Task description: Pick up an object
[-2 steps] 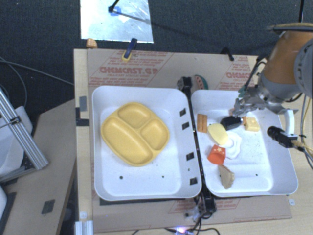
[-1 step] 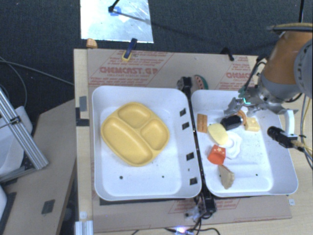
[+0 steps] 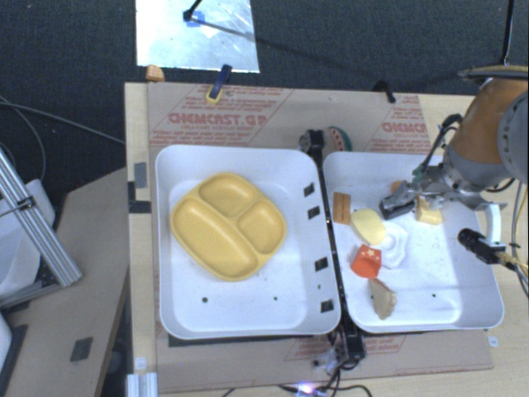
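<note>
target candidates: right bin [image 3: 475, 304] holds a loose cluster; pale yellow oval piece [image 3: 369, 226] mid-left, orange-red piece [image 3: 366, 262] just near of it, white lump [image 3: 394, 245] touching both, tan wedge [image 3: 383, 298] nearer the front wall, thin brown slab [image 3: 341, 208] by the left wall, small cream block [image 3: 428, 212] far-right.
closest item: cream block sits just beside the gripper, on its right; a small brown bit [image 3: 397, 188] lies just left-far of the tip.
gripper [image 3: 395, 205]: low over the far half of the right bin, dark tip pointing left toward the yellow oval.
jaw state: cannot tell, tip is dark and blurred against the bin floor; nothing seen between them.
key relation: yellow oval lies just left and slightly near of the tip, long axis running far-left to near-right, roughly across the tip's line.
arm [image 3: 488, 135]: reaches in from the right, orange band above wrist.
left bin [image 3: 182, 304]: yellow divided tray [image 3: 228, 225], well apart from the gripper.
judgement: no pick made yet; likely a short move left and down.
</note>
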You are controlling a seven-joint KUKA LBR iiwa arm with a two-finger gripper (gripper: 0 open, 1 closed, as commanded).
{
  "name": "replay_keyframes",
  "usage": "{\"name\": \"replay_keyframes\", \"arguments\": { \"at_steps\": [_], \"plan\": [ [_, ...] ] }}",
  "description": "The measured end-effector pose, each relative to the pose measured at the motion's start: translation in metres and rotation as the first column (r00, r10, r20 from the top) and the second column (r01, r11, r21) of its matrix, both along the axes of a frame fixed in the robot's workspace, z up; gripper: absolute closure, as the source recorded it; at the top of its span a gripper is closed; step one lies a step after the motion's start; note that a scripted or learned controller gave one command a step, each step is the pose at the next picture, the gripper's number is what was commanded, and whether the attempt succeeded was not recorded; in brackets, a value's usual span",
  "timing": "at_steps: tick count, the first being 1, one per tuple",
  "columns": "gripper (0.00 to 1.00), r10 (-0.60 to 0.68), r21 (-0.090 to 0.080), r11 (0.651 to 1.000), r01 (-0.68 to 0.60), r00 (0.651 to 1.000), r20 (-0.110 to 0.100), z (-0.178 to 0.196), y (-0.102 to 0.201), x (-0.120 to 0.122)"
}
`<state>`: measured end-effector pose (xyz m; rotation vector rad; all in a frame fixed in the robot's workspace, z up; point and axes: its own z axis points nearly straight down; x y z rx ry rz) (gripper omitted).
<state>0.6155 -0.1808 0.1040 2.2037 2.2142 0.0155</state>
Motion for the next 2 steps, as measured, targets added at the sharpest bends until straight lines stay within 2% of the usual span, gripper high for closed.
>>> {"name": "replay_keyframes", "arguments": {
  "at_steps": [1, 2],
  "plan": [
    [0.00, 0.008, 0.008, 1.000, -0.007, 1.000, -0.016, 0.001, 0.093, 0.007],
    [0.00, 0.004, 0.007, 1.000, -0.004, 1.000, -0.017, 0.085, 0.150, -0.036]
  ]
}}
